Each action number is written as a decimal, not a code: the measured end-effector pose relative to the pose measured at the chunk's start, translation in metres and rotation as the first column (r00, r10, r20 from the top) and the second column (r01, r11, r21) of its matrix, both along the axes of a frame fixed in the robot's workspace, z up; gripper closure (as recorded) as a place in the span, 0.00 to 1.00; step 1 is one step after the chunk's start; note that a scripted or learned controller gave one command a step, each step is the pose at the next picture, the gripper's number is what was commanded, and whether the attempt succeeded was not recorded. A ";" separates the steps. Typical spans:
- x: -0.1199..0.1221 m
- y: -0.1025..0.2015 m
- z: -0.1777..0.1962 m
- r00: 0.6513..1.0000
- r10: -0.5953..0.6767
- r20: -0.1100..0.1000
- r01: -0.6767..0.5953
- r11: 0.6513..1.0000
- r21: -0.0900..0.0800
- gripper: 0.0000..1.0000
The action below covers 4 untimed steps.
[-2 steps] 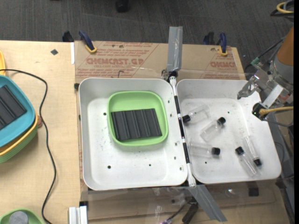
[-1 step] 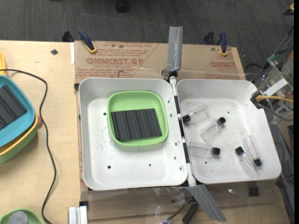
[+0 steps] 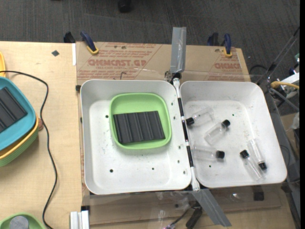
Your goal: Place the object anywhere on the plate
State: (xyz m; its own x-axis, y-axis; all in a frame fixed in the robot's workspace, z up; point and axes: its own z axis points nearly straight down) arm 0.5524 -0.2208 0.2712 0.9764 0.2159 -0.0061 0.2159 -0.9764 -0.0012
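clear plastic vials (image 3: 217, 130) with black caps lie scattered in the right bin (image 3: 267, 104); green plate (image 3: 140, 104) left.

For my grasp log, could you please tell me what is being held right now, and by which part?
Nothing is held: the vials lie loose in the right bin.

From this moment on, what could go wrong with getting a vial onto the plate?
1. The clear vials are see-through against the white right bin, so a grasp may miss.
2. They lie on their sides and could roll away when nudged.
3. The green plate carries a ridged dark insert; a dropped vial might roll off.
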 end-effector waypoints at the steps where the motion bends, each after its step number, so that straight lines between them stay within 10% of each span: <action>1: -0.012 -0.001 -0.009 1.000 -0.015 -0.001 0.015 1.000 0.000 0.00; 4: -0.054 -0.001 -0.003 1.000 -0.019 0.000 0.019 1.000 0.000 0.00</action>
State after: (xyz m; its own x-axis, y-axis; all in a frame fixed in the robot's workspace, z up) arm 0.4980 -0.2218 0.2682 0.9804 0.1972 -0.0061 0.1972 -0.9804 -0.0015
